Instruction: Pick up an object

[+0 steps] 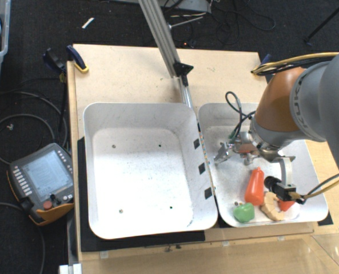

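A robotics lab: teach pendant [42,182], floor cables [20,124], bench-mounted bins [95,116]

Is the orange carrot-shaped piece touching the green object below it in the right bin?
Cannot tell. In the camera view the orange piece ends right above the green object, with no plain gap or contact visible between them at this slant.
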Motion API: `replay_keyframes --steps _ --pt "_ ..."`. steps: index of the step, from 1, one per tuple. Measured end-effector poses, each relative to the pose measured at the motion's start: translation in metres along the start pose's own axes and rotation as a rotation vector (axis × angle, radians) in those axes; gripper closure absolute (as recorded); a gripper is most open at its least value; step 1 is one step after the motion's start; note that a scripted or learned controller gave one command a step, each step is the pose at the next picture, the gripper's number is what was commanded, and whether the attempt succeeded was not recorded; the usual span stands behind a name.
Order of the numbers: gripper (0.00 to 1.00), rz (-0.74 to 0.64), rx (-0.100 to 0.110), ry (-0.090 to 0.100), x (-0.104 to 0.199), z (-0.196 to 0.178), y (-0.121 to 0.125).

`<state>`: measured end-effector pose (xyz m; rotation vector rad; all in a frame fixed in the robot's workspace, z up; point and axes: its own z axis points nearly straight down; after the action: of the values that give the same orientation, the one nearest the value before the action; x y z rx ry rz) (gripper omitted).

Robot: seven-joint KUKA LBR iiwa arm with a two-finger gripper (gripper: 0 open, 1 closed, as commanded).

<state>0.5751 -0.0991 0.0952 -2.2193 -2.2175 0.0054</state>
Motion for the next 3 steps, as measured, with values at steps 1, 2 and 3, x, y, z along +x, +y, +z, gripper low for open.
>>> replay_keyframes --steps 1,2,3 --pt "1.00 0.000 -0.006 -0.001 0.000 -0.013 0.002" --pt "1.00 -0.001 -0.006 -0.001 -0.003 -0.072 -0.001" --pt "1.00 -0.004 -0.010 -0.001 0.001 -0.115 0.000"
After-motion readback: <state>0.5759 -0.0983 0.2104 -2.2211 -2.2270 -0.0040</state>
